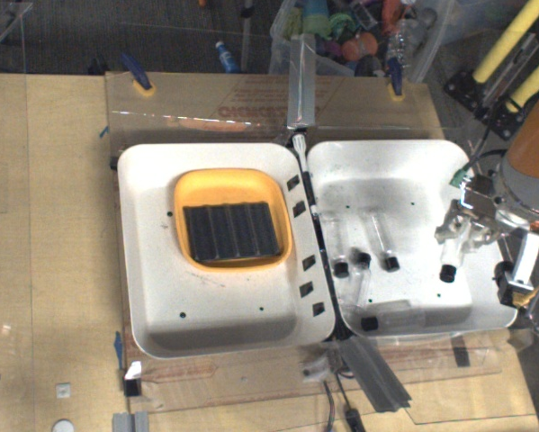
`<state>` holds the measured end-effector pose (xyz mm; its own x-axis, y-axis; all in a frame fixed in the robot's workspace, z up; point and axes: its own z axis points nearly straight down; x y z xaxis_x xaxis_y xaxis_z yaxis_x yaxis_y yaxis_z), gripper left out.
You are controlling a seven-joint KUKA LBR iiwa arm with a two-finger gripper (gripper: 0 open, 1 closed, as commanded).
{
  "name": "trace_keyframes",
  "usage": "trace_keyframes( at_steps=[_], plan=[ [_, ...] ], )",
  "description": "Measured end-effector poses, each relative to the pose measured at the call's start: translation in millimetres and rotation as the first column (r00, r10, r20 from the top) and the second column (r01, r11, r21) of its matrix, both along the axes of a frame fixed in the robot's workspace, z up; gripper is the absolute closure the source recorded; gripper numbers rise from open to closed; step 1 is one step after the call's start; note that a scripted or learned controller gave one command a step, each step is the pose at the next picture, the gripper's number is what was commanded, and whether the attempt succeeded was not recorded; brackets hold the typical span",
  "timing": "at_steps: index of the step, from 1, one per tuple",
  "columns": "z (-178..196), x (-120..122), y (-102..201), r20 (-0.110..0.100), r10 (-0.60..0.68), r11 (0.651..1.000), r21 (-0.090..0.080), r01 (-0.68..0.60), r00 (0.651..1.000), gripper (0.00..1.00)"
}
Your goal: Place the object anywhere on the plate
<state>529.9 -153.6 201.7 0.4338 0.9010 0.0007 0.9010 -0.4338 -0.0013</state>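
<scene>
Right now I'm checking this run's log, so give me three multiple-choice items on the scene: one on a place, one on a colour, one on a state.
1. Where does the plate sit?
A. in the left bin
B. in the right bin
C. outside both bins

2. What colour is the plate?
A. blue
B. yellow-orange
C. green

3. How does the black ridged slab lie?
A. flat on the plate
B. leaning on a bin wall
C. hanging over the divider

Answers:
1. A, the left bin's white floor surrounds the plate.
2. B, its rim shows yellow-orange.
3. A, the slab rests flat inside the rim.
</scene>
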Motion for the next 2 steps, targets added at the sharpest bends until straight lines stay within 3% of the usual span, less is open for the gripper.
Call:
trace_keyframes(
  at_steps=[1,2],
  plan=[
    [11.8,49.9,22.7,0.002,0.212,0.977,-0.002,-0.211,0.977,1.00],
    [-1.1,116.2,47.6,0.001,0.302,0.953,-0.002,-0.302,0.953,1.00]
  ],
)
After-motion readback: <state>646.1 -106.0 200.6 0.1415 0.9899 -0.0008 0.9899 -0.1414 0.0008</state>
